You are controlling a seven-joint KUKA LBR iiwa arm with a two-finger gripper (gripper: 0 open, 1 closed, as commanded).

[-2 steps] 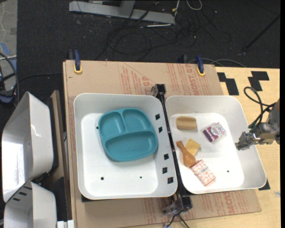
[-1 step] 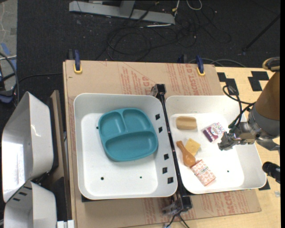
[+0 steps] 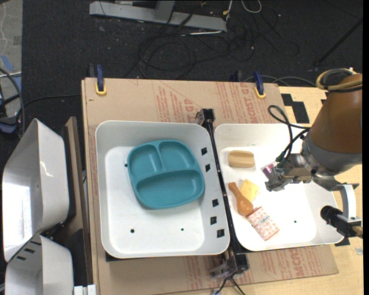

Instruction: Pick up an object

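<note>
- Approach step: end effector (image 3: 275, 180) hovers right of centre, above the right bin (image 3: 300, 230); whether spread or pinching, cannot tell.
- Next: descend onto the yellow block (image 3: 249, 188).

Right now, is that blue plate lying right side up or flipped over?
Right side up: the teal divided plate lies flat in the left bin, its three compartments facing upward.

A brown cardboard sheet (image 3: 173, 98) with red lettering covers the bench, held at its far edge by two blue and yellow clamps (image 3: 100, 80). Beyond it lies a dark speckled floor (image 3: 52, 46) strewn with black cables (image 3: 173, 43) and a grey metal bar (image 3: 158, 14). White containers (image 3: 31, 178) stand off the bench's left edge
</note>
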